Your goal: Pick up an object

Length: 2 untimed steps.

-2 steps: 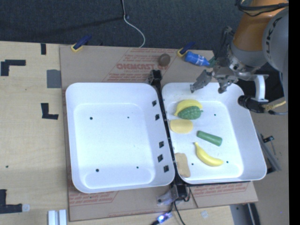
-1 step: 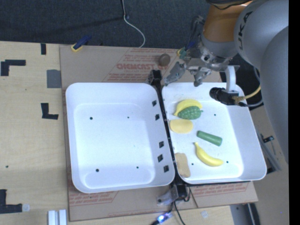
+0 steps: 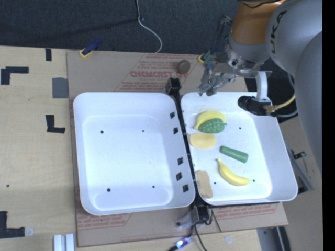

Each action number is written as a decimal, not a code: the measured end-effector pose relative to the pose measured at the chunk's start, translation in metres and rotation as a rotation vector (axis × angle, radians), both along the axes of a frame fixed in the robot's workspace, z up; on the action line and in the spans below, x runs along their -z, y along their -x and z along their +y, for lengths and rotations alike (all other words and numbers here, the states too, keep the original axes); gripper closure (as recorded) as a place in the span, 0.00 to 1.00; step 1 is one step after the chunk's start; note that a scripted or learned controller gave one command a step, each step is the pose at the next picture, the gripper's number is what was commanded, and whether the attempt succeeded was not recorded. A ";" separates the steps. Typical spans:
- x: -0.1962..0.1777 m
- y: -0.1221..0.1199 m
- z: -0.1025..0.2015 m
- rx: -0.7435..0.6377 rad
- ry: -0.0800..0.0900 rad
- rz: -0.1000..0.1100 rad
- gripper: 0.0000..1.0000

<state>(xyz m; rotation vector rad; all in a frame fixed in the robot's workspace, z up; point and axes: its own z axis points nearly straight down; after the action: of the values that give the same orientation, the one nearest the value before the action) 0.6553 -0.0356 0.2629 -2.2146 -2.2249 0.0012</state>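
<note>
Here, taking the right bin as the landmark, a tan block leans in its near left corner against the wall, with a banana just beside it toward the middle and a green cylinder a little farther in. Beyond these, near the bin's left wall, a pale yellow piece lies just in front of a bumpy green fruit, which rests on a yellow object. Farthest back, the gripper hangs over the bin's far left rim, above and apart from everything inside, holding nothing; I cannot tell how its jaws stand.
</note>
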 end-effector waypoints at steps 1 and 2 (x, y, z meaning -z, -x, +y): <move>-0.075 0.019 -0.004 0.003 0.001 -0.008 1.00; -0.050 0.075 0.081 -0.005 -0.001 0.003 1.00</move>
<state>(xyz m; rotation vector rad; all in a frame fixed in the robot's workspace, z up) 0.5806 0.0453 0.3133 -2.2073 -2.2278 0.0036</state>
